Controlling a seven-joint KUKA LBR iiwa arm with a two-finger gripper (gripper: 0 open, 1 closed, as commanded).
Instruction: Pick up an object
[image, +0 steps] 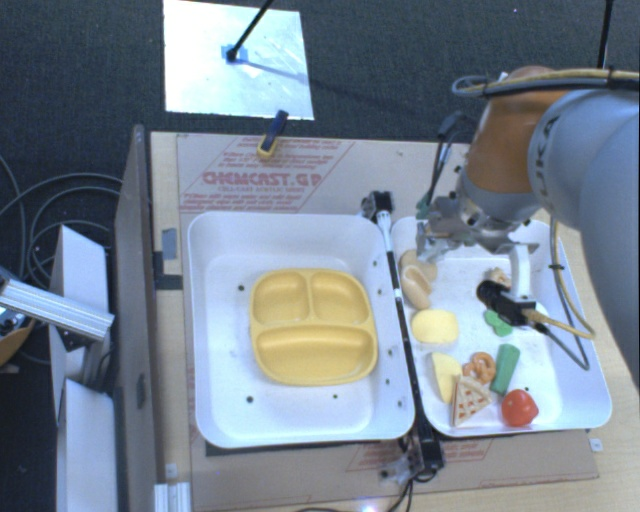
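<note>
The arm (560, 130) hides the right bin's (580, 400) far corner.

Robot lab, bench (300, 170), loose cables (40, 215)

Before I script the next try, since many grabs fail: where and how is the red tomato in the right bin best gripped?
Probably across the tomato's round middle, coming straight down from above. It sits low near the right bin's front corner, with the bin wall close on one side and the triangular cracker on the other, so a side approach looks cramped. Its top is free.
</note>
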